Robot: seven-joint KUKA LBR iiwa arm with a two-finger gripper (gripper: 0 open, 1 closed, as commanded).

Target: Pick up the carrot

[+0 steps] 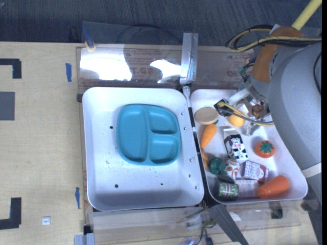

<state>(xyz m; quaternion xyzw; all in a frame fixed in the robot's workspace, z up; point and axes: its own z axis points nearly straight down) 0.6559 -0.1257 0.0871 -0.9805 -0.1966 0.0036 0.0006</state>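
Orange and tapered, the carrot [208, 135] lies ungrasped against the right bin's [299, 185] left wall below a tan disc [206, 115], so the approach is pending: the hand [244, 105], its opening unclear, must descend leftward.

The orange carrot [208, 135] lies tilted near the right bin's left wall, thick end up, untouched.

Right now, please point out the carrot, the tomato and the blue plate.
carrot [208, 135]: camera view, middle of its orange body.
tomato [265, 148]: camera view, its top.
blue plate [134, 134]: camera view, large left compartment.
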